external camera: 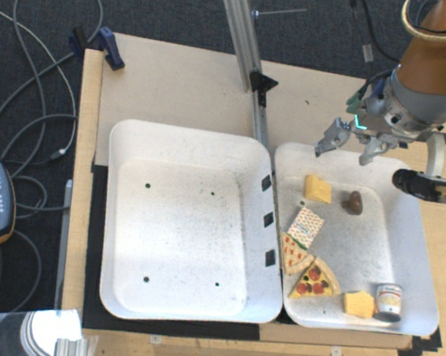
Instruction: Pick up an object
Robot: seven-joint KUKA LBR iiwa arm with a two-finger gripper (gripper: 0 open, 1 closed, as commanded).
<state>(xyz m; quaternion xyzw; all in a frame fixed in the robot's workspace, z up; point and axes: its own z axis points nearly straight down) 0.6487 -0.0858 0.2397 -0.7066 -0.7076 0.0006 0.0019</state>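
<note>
Camera view has the gripper spread open and holding nothing above the far rim of the right bin, so the pick is undone, with the cheese block lying just below it

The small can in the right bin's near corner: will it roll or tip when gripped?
The small can stands upright, so it probably won't roll unless knocked over. It sits against a yellow block and the bin wall, likely crowding the fingers.

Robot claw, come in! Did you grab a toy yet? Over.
Claw open, nothing held, above right bin's far edge. Cheese block and brown lump lie nearest. Nothing in the way.
</note>
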